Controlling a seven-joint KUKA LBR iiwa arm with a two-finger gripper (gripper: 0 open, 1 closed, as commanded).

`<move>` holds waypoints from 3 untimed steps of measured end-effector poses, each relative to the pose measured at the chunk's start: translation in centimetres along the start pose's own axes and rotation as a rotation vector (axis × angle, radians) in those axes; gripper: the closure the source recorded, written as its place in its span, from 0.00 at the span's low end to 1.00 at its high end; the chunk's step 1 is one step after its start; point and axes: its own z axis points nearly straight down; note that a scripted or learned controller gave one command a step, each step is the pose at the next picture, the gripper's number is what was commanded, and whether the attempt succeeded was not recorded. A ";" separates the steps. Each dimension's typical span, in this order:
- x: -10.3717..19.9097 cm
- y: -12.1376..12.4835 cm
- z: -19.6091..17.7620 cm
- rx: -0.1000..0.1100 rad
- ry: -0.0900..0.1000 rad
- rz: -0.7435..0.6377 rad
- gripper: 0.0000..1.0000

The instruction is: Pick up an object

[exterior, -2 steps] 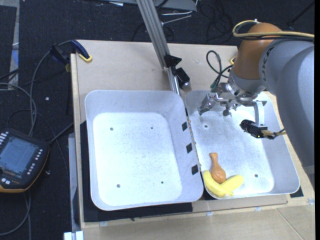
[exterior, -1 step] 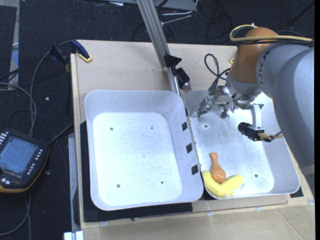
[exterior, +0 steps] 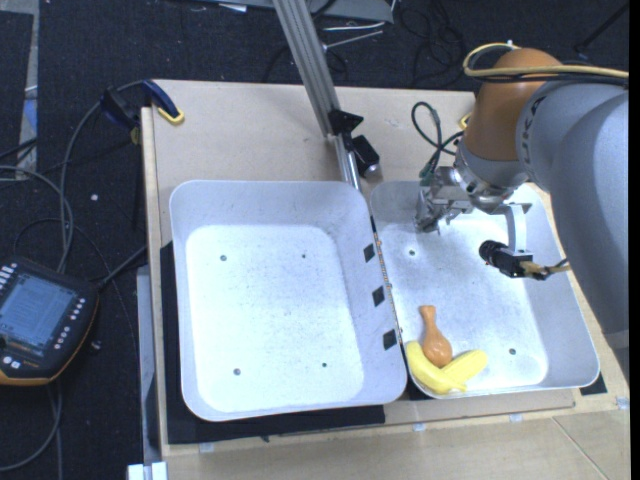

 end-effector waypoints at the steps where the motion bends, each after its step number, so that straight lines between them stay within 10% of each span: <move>1: 0.0 -0.2 -6.3 -0.005 0.000 0.000 1.00; 3: 0.1 -0.1 -18.8 -0.005 0.000 0.000 1.00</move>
